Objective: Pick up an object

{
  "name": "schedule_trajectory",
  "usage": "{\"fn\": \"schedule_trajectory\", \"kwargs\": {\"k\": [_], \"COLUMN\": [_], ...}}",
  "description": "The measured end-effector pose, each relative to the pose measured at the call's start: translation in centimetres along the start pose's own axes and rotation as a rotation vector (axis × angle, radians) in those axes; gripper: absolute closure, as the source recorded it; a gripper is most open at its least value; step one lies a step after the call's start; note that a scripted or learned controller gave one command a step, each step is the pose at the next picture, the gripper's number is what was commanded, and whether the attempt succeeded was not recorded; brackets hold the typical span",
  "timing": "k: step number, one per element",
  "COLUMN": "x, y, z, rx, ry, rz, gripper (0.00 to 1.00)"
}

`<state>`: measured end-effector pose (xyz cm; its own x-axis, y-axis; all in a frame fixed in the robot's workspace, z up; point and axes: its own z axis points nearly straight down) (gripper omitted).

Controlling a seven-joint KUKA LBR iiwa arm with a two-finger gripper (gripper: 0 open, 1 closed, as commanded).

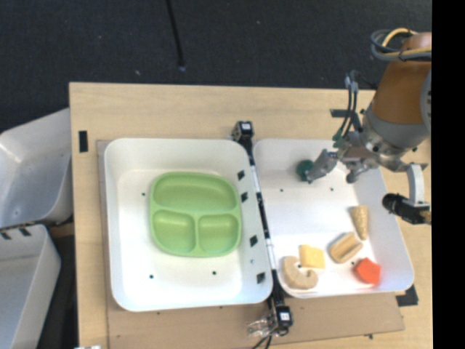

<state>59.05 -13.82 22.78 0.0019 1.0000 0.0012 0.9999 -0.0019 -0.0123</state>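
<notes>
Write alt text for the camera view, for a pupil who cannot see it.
A robot arm reaches from the right over the right bin, its hand beside a small dark green object. Near the bin's front lie a cone, a bread roll, a yellow block, a pale ring and an orange piece. The left bin holds a green divided plate.

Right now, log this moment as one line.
gripper low in right bin | by dark green object | grasp unclear | green tray in left bin
</notes>
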Motion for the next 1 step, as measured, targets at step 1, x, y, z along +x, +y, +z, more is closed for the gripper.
{"fn": "schedule_trajectory", "kwargs": {"k": [1], "x": [0.01], "y": [0.25], "z": [-0.76], "rx": [-0.014], "ry": [-0.001], "rz": [-0.002], "gripper": [0.00]}}
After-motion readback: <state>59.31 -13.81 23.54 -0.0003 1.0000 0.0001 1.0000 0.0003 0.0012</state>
